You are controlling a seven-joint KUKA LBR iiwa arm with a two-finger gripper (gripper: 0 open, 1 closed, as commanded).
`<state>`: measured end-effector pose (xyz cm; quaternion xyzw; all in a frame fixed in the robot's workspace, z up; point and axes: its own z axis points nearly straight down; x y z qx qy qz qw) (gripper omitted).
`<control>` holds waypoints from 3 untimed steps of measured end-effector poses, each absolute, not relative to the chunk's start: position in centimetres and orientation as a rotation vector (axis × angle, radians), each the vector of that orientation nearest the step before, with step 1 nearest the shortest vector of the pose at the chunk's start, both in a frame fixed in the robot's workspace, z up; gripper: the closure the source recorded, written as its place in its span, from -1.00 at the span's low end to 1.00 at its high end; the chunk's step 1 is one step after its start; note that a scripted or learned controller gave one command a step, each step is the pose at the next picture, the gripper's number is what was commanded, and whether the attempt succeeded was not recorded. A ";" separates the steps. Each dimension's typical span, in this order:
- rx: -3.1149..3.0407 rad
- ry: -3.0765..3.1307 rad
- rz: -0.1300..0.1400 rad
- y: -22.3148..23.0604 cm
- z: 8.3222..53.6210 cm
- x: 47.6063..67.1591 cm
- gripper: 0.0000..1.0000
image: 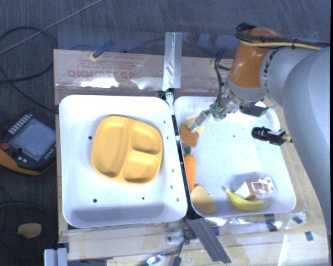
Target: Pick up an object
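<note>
End effector (198, 122), grip state impossible to tell, should settle squarely over the orange-brown piece (188, 136) before closing firmly.

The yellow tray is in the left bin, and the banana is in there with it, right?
Not quite. The yellow tray is in the left bin, but the banana lies in the right bin, near its front corner beside a small carton. The camera view shows it.
</note>
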<state>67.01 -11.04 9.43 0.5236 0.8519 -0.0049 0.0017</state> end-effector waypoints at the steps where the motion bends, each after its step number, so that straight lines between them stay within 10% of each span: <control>1: 1.738 2.619 0.000 -11.1 9.1 67.0 -1.00; 3: 1.353 2.820 0.001 -11.3 8.9 65.0 -1.00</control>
